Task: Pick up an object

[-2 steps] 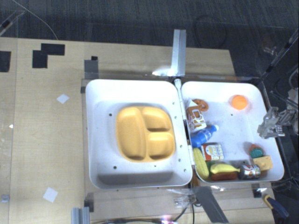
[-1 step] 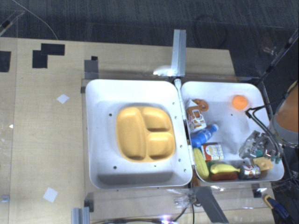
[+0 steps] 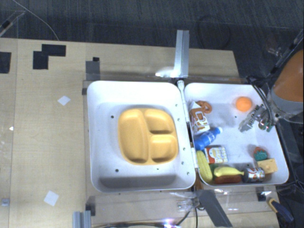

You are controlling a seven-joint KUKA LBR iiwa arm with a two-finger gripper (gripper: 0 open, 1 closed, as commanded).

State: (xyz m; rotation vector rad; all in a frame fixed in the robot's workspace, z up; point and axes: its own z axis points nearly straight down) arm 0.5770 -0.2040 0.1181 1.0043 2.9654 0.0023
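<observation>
The right bin [image 3: 223, 96] holds several small objects. An orange ball [image 3: 243, 103] lies near its far right. A pretzel [image 3: 203, 107], a snack carton [image 3: 199, 121] and a blue bottle [image 3: 207, 137] lie along its left side. A red juice box [image 3: 216, 154], a corn cob [image 3: 204, 166], a banana [image 3: 228, 173], a can [image 3: 254, 175], a cheese wedge [image 3: 269, 166] and a red-green toy [image 3: 260, 153] lie near the front. My gripper [image 3: 252, 119] hangs over the bin's right side, just below and right of the ball, with nothing seen in it.
The left bin [image 3: 102, 99] holds a yellow divided plate [image 3: 146, 136]. A metal post [image 3: 182, 51] stands behind the seam between the bins. The grey arm with its orange band [image 3: 289, 82] enters from the right edge.
</observation>
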